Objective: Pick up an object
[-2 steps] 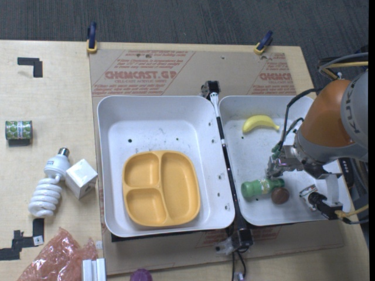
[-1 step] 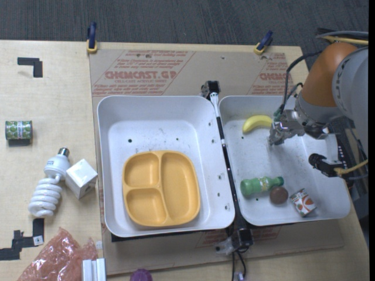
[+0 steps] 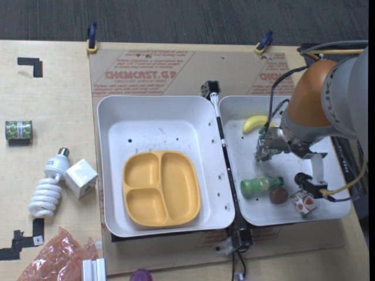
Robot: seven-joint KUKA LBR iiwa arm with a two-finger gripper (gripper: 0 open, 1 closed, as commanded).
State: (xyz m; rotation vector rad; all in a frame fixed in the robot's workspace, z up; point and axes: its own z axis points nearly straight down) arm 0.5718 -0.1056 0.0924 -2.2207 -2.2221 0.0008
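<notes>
Claw (image 3: 263, 151) hangs just below the curved yellow banana (image 3: 256, 123), grip state unclear to me, so nothing looks lifted yet.

A single fixed camera hangs above the counter (image 3: 53, 98) and looks down at a slant, far enough off to take in both white bins whole. The left bin (image 3: 105, 157) sits at frame centre, the right bin (image 3: 246, 212) toward four o'clock. Dark floor (image 3: 176, 7) runs along twelve o'clock. The arm (image 3: 337, 95) enters from three o'clock.
</notes>
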